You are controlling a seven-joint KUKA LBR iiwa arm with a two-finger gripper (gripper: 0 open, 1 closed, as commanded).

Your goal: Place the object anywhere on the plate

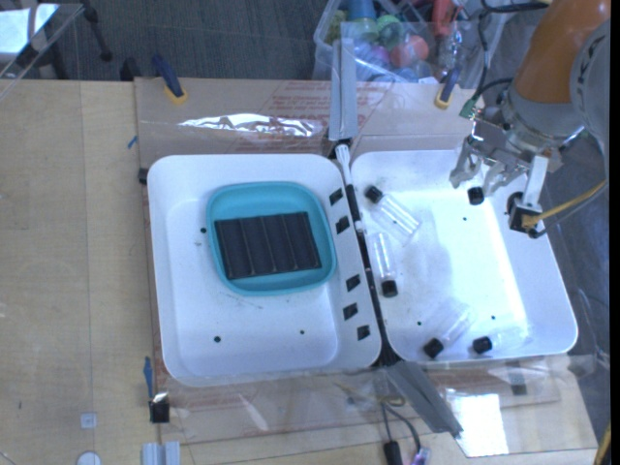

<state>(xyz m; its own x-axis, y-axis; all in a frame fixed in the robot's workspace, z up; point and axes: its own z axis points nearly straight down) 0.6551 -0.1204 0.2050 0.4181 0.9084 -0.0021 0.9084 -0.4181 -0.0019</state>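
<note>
A teal plate (270, 236) with a dark ridged insert lies in the left white bin (184, 289). Several clear vials with black caps lie in the right bin (542, 289): one (394, 214) near its back left, one (383, 260) along the divider, and two (448, 329) (489, 341) at the front. My gripper (482, 180) hangs over the back right part of the right bin, fingers spread open. A small black cap (475, 196) sits just below the fingertips; nothing is visibly clamped between them.
A divider with black clips (351, 260) separates the bins. Behind the bench stands a clear tub of colourful toys (407, 17). Yellow cables (572, 201) trail from the wrist at the right. Bare wooden bench lies to the left.
</note>
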